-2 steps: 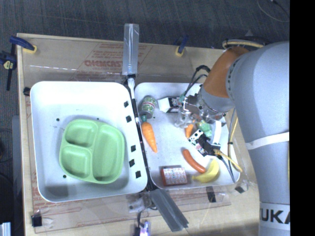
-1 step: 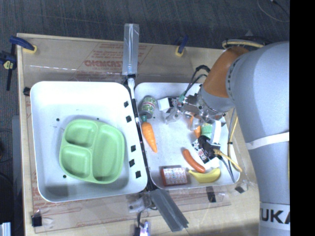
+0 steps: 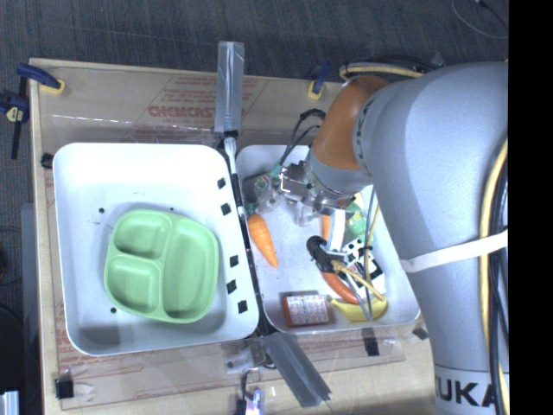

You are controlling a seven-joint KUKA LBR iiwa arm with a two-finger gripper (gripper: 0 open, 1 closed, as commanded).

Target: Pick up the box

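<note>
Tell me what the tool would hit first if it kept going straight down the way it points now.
Most likely the bare floor of the right bin, just right of the carrot. The tool hangs over the bin's upper part, pointing down. The box lies nearer the bin's front edge, off that line. Depth is hard to judge from this slant.

Grey arm (image 3: 432, 188) reaching from right, tool (image 3: 298, 199) pointing down

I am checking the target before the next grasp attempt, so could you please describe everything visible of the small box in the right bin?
The small rectangular reddish-brown box, cardboard by its look, has a pale printed label across its top face. It lies flat on the floor of the right white bin, near the front wall, with its long side roughly along that wall. A yellow banana-like item sits just to its right; whether they touch is unclear. Nothing grips it.
</note>
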